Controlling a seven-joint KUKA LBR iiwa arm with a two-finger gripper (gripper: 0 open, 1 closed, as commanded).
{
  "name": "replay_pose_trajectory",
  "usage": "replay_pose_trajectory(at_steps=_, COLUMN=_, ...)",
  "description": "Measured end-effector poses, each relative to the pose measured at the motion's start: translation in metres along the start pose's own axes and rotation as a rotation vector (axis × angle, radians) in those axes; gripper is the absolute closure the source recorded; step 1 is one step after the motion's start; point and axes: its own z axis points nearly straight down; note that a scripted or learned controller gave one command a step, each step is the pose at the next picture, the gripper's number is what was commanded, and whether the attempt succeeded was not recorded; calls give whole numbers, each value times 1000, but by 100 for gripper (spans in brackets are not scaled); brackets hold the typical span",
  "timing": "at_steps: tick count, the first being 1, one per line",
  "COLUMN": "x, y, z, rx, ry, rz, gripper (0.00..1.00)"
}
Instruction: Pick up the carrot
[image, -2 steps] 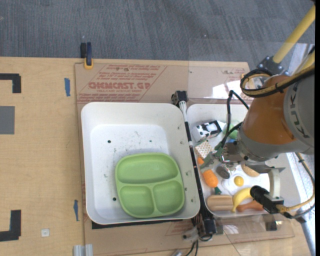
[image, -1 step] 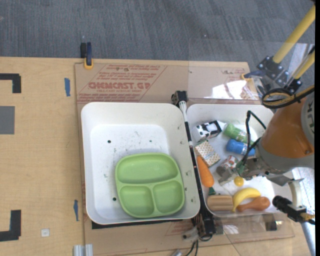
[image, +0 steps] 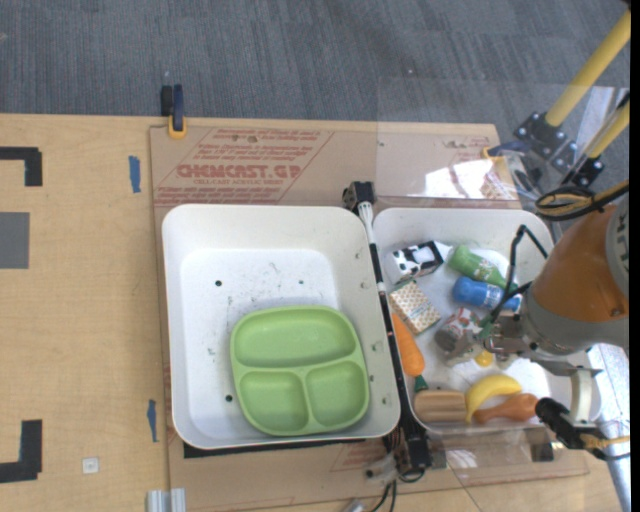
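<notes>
The carrot (image: 406, 349) lies in the right bin (image: 533, 222), along its left wall, its orange body running lengthwise with a bit of green at the near end. Beside it sits a tan checkered block (image: 414, 305), and nearer the front a banana (image: 492, 389) rests against a wooden cylinder (image: 441, 405). A green bottle (image: 476, 265) and a blue one (image: 480, 293) lie farther back. The gripper (image: 492, 342) hangs over the bin's middle, well apart from the carrot; whether it is open or closed I cannot tell. The left bin (image: 200, 250) holds a green divided plate (image: 298, 370).
</notes>
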Motion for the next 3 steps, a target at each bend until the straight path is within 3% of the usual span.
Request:
replay_pose_trajectory(at_steps=1, x=-3, y=2, z=-10, rx=-8, ry=-9, rz=0, gripper=100)
replay_pose_trajectory(at_steps=2, x=-2, y=1, z=-10, rx=-7, ry=-9, rz=1, gripper=0)
replay_pose_trajectory(at_steps=3, x=72, y=45, z=-97, rx=-2, ry=-4, rz=80, gripper=0)
